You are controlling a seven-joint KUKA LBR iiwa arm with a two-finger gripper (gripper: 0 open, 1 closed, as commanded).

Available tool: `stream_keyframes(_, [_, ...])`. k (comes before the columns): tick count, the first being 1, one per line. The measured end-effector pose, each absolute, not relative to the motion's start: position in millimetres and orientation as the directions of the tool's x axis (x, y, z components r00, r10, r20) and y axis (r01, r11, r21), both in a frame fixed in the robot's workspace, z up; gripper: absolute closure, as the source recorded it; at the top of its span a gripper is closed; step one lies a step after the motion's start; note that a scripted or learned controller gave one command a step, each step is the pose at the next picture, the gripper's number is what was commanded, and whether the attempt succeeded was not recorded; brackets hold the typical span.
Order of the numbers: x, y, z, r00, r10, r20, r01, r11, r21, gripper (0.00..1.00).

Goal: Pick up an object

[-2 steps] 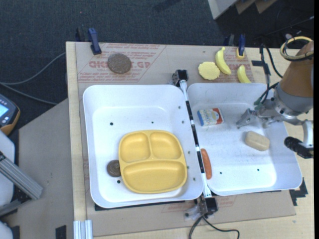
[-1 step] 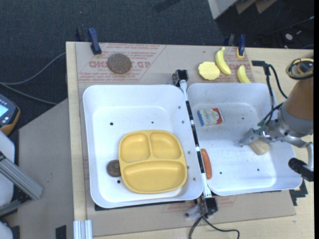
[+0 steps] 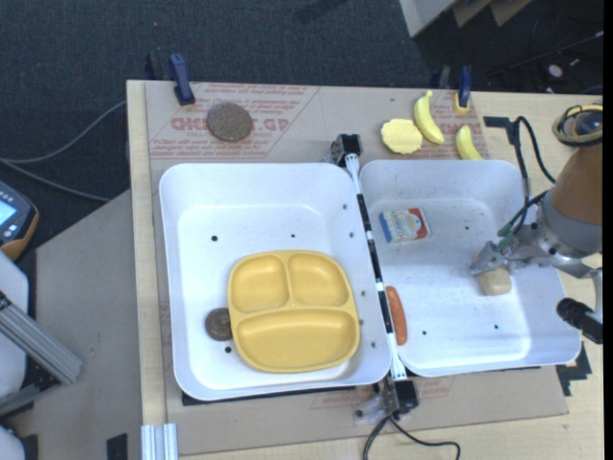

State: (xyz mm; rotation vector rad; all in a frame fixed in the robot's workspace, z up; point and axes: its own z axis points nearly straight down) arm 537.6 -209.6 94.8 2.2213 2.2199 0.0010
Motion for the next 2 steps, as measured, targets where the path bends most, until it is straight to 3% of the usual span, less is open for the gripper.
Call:
stream_keyframes(1, [565.6,-136.5,83.9,-0.007,1.0,0.0,1.0,0.007,0.001,1.0])
stream_keyframes(2, [576.4,-49.7,190.1,-0.007,1.0,0.0,1.0,0.007,0.008,1.0])
